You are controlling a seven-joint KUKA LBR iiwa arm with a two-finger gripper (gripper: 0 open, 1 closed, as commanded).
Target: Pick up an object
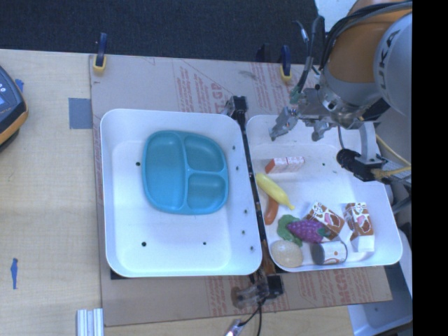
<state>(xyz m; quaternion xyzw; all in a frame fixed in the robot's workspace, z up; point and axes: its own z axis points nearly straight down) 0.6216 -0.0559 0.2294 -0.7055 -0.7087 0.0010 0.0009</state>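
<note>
Toys crowd the near half of the right-hand shallow white bin point(389, 208), so I judge the small white-and-red carton point(285, 164), lying apart from them, the easiest pick. My two-finger gripper point(302, 126) hangs just above it, fingers spread and empty.

Cardboard sheet point(182, 82) covers the wooden bench point(42, 208), held at its far edge by two blue clamps point(101, 53), with a grey tape patch point(80, 113) just beside its left edge. A black-and-orange device point(10, 107) sits at the bench's left border, a blue mark point(14, 272) lies near the front left, and a white ridged strip point(89, 321) shows at the front edge. A black clip point(239, 106) joins the far rims and another fitting with a cable point(257, 291) sits at the near side.
</note>
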